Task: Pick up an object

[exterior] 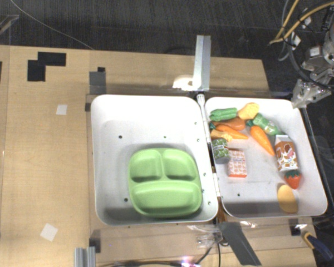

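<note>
The right bin (312, 149) holds several toy foods. A green pod (222, 114) and a yellow piece (248, 111) lie at its far edge, with two carrots (261, 139) (229, 131) just in front of them. A red-and-white box (237, 163) and a small green box (220, 149) lie near the left wall. A brown-labelled carton (286, 155), a strawberry (293, 179) and an orange egg shape (288, 198) line the right side. My gripper (308, 94) hangs above the bin's far right corner, apart from all the items, and I see nothing in it.
The left bin (111, 127) holds a green divided plate (165, 181). An upright metal post (202, 63) stands behind the seam between the bins. Cables (300, 15) loop above the arm at the top right.
</note>
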### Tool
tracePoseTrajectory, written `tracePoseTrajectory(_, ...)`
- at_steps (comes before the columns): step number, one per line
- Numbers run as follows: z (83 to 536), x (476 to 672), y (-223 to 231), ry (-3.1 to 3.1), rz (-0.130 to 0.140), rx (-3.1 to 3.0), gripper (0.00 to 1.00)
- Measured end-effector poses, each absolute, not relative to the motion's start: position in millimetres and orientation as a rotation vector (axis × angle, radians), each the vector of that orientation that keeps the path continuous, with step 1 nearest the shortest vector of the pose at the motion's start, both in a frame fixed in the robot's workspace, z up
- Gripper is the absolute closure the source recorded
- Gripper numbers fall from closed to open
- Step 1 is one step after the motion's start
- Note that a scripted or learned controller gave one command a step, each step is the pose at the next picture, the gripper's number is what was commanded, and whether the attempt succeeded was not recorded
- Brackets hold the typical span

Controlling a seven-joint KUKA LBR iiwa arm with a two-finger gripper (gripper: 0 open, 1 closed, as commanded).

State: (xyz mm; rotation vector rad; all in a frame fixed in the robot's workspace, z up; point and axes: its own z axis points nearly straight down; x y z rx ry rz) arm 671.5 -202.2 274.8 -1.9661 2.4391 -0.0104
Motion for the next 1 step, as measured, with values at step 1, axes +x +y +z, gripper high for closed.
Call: tracePoseTrajectory(1,270.4,671.1,-203.3,2.206,-0.011,-2.225,1.0)
